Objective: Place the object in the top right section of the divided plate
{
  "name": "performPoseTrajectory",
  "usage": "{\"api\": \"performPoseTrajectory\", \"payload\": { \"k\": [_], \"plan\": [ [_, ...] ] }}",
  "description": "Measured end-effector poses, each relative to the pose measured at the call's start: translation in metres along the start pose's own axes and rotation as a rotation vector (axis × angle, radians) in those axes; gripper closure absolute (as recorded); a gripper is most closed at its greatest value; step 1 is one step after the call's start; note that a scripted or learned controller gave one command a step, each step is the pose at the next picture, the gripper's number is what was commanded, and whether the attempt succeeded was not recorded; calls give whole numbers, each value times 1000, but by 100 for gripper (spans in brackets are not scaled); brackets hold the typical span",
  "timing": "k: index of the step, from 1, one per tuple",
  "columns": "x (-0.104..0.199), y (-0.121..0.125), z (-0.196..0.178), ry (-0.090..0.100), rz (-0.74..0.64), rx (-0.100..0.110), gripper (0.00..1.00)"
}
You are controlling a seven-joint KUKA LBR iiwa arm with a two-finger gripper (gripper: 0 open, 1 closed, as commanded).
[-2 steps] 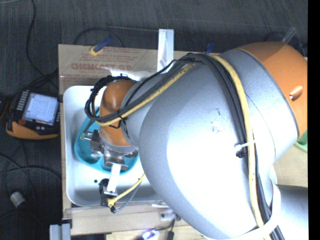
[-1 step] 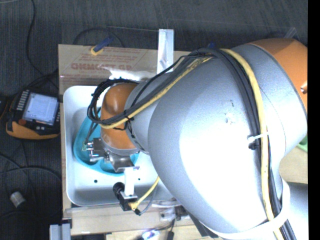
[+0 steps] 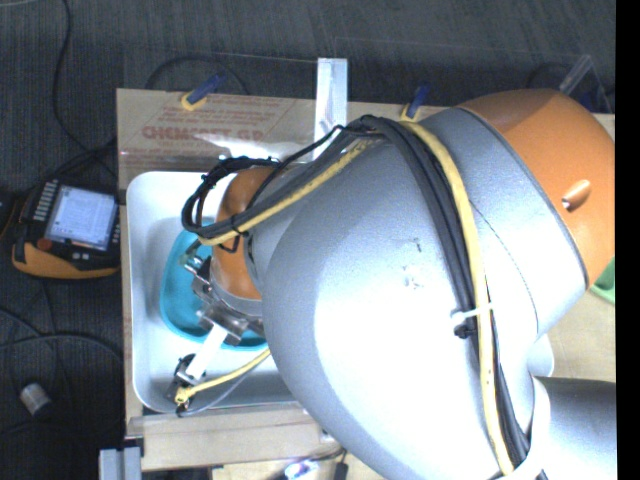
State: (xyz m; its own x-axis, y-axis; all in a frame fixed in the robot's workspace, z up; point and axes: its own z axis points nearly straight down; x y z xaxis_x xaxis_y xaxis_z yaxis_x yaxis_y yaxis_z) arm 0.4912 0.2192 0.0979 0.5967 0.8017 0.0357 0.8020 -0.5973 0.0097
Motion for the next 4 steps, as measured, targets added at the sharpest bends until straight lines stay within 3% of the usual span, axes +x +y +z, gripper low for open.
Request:
{"api": "performPoseTrajectory", "payload": {
  "k": [1,2,3,4],
  "plan": [
    [7,-3,3,-24,-156,-5,100],
    [5,-2,2,-24,-494,-3,100],
    [8,-5,3,-21,-406,-2,100],
    [6,0,1,-26,-840,-2,100]
  ]
}}
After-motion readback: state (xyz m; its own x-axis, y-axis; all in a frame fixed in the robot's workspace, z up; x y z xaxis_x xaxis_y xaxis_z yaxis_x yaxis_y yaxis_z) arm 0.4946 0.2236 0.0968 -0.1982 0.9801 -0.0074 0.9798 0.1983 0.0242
